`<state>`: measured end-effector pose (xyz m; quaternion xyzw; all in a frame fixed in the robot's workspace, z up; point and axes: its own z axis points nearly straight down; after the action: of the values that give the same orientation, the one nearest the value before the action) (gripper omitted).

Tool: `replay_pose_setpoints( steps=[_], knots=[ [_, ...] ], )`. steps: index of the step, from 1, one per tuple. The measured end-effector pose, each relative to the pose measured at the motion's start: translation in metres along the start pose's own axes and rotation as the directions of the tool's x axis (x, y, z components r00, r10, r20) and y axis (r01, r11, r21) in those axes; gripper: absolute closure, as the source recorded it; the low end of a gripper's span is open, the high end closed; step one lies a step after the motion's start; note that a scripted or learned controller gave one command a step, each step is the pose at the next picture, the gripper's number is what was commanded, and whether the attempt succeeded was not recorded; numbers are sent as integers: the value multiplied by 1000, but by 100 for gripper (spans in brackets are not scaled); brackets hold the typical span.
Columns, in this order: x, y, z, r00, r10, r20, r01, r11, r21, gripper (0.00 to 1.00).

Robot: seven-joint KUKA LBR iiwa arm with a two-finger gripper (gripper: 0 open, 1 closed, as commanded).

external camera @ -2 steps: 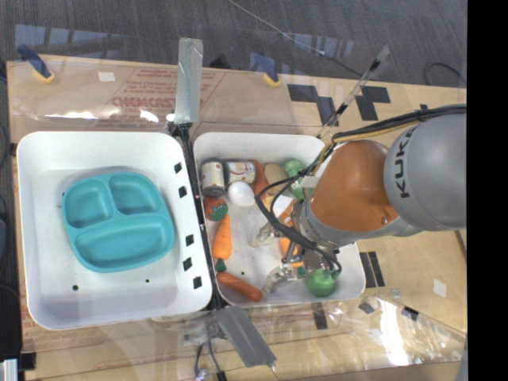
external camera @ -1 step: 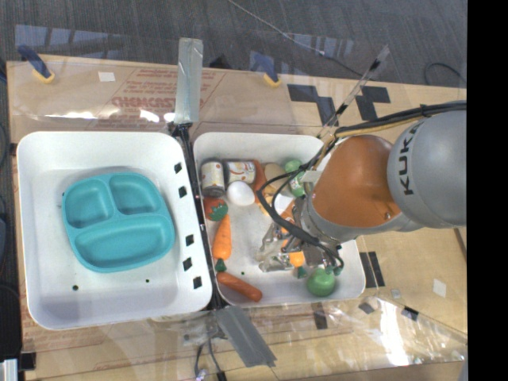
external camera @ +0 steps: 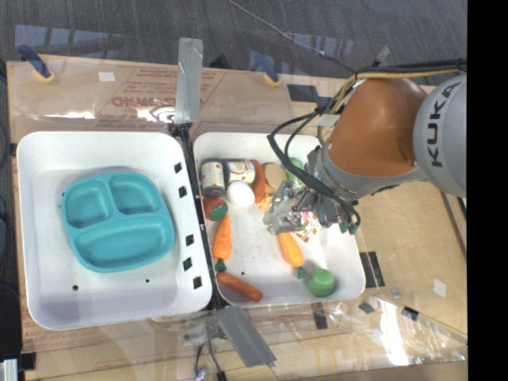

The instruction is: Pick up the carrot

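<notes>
A cardboard-covered bench [external camera: 95, 94] is seen from above, carrying two shallow white bins side by side. The left bin [external camera: 32, 213], well to the left of the tool, holds a teal divided plate [external camera: 117, 221]. Over the right bin [external camera: 353, 260] the gripper [external camera: 287, 213] is lowered among the objects; whether it is open or closed cannot be told. Just below it, a carrot [external camera: 290, 248] lies slanted, apparently touching nothing of the tool. A second carrot [external camera: 222, 238] is seen to the gripper's left, near the bin's left wall. A white egg [external camera: 240, 194] and a can [external camera: 212, 178] lie up-left of the gripper, and a green lime [external camera: 321, 282] lies below-right of it.
</notes>
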<state>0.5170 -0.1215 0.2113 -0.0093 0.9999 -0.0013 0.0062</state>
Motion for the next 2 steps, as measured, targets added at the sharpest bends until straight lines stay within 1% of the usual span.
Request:
replay_pose_setpoints(
  steps=[1,2],
  knots=[
    [5,39,-44,959,-283,-5,283,959,-3,100],
    [-55,31,-37,853,-522,-7,522,853,-7,100]
  ],
)
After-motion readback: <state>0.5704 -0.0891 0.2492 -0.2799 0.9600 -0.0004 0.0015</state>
